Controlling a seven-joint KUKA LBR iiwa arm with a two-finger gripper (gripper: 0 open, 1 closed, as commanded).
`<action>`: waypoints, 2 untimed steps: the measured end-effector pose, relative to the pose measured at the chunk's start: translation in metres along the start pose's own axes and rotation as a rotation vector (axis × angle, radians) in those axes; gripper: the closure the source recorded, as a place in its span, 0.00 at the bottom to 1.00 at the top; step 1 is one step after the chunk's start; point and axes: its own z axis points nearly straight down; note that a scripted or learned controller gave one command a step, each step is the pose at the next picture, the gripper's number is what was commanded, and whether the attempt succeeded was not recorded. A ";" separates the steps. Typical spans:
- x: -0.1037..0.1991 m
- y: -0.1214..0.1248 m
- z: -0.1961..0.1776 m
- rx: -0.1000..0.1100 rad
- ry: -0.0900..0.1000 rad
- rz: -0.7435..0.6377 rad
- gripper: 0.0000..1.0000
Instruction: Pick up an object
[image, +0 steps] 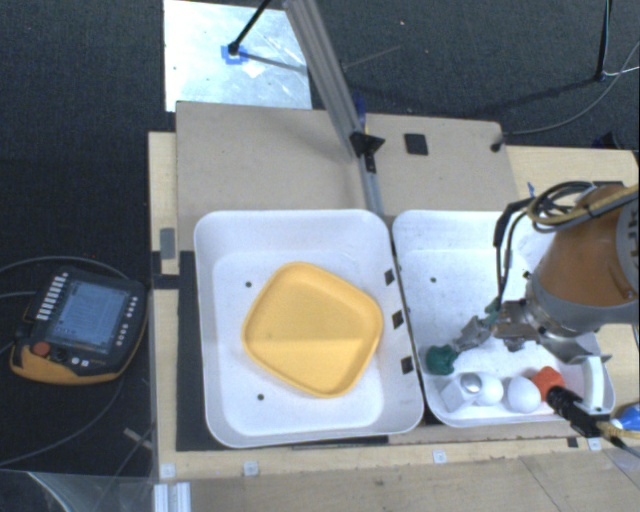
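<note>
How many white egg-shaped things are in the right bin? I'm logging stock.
2: one egg at the near wall beside an orange object, a smaller one left of it. The arm may hide more.

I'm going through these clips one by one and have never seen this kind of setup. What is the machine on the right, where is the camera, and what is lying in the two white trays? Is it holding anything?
The machine is a robot arm, grey with an orange band, reaching in from the right. The single camera is fixed above the bench and looks down at a slant.

The left bin holds one yellow square plate. The right bin has small things gathered along its near edge: a dark green piece, a white egg-shaped object, a smaller white ball and an orange-red piece.

The gripper hangs low over the right bin, beside the green piece. Nothing can be seen between its jaws, so I would not say it holds anything.

Left of the bench lies a handheld control pad.
</note>
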 end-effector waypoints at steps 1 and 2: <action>0.000 0.001 -0.012 -0.005 0.000 -0.001 1.00; -0.003 0.012 -0.068 -0.009 -0.001 -0.001 1.00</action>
